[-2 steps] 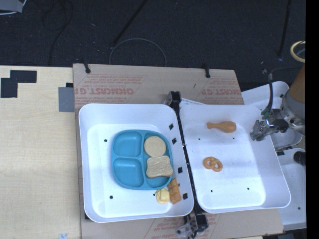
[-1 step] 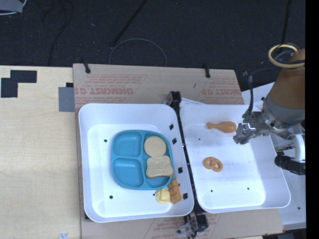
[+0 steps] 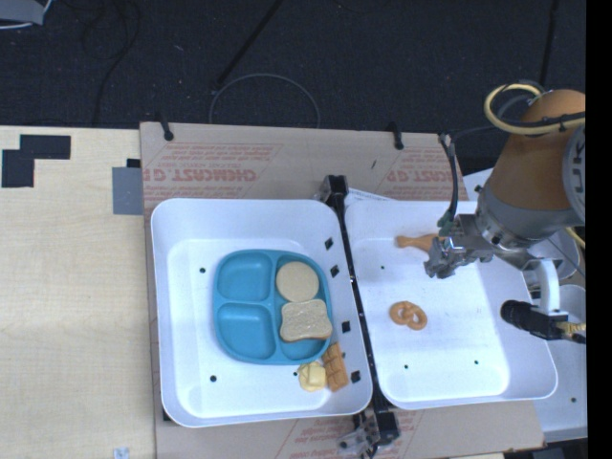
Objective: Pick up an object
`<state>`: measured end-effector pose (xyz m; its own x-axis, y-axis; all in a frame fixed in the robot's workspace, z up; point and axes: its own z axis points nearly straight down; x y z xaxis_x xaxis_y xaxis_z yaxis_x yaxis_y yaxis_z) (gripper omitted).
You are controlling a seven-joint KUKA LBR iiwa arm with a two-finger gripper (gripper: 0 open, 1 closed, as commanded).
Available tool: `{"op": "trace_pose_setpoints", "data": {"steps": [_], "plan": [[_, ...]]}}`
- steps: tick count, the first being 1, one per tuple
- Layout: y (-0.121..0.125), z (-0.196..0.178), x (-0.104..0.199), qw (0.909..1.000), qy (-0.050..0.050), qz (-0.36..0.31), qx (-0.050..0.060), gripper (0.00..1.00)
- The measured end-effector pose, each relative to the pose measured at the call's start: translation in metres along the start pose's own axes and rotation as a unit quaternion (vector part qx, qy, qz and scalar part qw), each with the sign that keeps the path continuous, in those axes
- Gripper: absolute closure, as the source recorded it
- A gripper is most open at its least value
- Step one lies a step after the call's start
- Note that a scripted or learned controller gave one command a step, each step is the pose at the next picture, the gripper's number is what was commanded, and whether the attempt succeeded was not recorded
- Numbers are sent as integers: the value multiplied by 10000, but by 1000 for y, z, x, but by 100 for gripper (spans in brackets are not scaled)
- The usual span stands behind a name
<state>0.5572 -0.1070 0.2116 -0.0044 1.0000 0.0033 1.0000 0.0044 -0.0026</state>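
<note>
**Gripper low in the right bin, pretzel lying loose nearby**

In the right bin (image 3: 478, 376), the gripper (image 3: 442, 261) sits low over the white floor, toward the bin's far side. It hangs from the grey arm (image 3: 521, 213), whose orange band (image 3: 535, 151) shows above the wrist at the view's right. Whether the tool is spread or pressed together cannot be told from this slant; the tips are a small dark cluster, and nothing can be made out between them.

Just beyond the gripper, to its left, lies a small tan, drumstick-shaped food piece (image 3: 415, 243), close to the tool; whether they touch cannot be told. Nearer the camera, a brown pretzel (image 3: 408, 315) lies flat on the bin floor, apart from the gripper and clear of the walls.

The left bin (image 3: 182, 256) holds a blue sectioned plate (image 3: 241, 314). In the plate's far right compartment rests a round tan patty-like piece (image 3: 296, 280); in the near right compartment lies a slice of bread (image 3: 305, 322). Off the plate, by its near right corner, a yellowish piece (image 3: 312, 377) and an orange-brown waffle-like piece (image 3: 334, 367) lie side by side on the bin floor, close to the divider between the bins.

Both bins rest on a cardboard sheet (image 3: 249, 165) printed with red lettering.
</note>
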Motion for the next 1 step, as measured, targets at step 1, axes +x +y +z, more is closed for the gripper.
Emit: {"op": "trace_pose_setpoints", "data": {"steps": [1], "plan": [[-15, 1, 47, 10000, -4, 5, 14, 100]]}}
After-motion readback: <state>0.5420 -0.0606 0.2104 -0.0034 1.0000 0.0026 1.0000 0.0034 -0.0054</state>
